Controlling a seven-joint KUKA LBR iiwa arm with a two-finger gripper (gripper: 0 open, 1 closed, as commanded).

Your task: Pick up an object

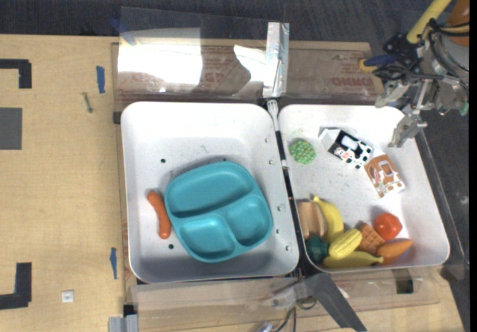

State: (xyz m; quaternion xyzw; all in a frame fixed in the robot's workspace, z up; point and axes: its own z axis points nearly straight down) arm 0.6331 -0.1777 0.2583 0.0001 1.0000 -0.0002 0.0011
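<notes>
The gripper (408,129) hangs over the right bin's (436,204) far corner, its grip unreadable from here, with nothing lifted and the nearest object, a black-and-white card (349,148), lying untouched.

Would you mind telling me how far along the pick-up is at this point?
Nothing looks picked yet. The gripper hangs over the right bin's far right corner, with nothing visibly between its fingers. The cow-patterned card and the orange-patterned packet lie nearest below it. Descending, grasping and lifting are all left.
</notes>
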